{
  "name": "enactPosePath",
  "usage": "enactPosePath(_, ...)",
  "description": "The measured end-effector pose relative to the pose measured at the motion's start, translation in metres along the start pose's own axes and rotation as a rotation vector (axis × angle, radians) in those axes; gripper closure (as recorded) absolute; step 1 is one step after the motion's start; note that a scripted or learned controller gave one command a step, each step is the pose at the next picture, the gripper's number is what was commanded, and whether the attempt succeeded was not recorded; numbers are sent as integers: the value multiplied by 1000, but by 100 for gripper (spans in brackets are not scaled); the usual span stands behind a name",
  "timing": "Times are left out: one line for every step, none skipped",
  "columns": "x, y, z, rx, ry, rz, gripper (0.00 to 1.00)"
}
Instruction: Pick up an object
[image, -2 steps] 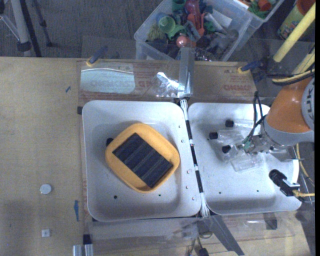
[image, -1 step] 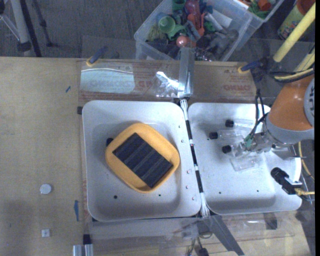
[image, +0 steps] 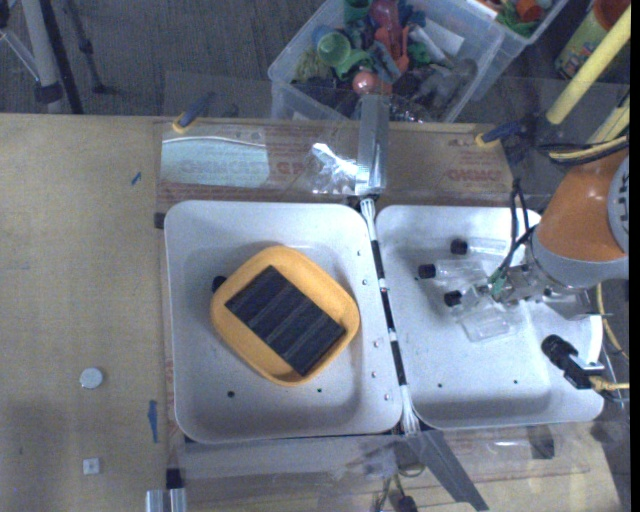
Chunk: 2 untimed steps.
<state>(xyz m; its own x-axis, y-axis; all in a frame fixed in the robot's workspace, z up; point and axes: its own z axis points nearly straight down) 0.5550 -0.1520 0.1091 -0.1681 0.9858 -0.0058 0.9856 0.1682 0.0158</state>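
Note:
A yellow rounded-square object (image: 285, 314) with a dark slatted panel on top lies in the middle of the left bin (image: 190, 250), turned at an angle. My gripper (image: 462, 283) is low over the right bin (image: 480, 385), in its upper middle part, well to the right of the yellow object and apart from it. The gripper's pale, see-through parts with small black knobs blend with the white bin floor. Nothing can be made out held in it. The arm with its orange band (image: 588, 212) reaches in from the right.
A ridge (image: 385, 310) divides the two bins. Behind them lie a brown board with a metal bar (image: 372, 145) and a clear tub of toys (image: 400, 50). The tan bench top (image: 70, 280) stretches to the left.

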Motion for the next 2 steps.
enactPosePath(4,-9,21,10,4,22,0)
enactPosePath(3,-7,10,5,3,25,100)
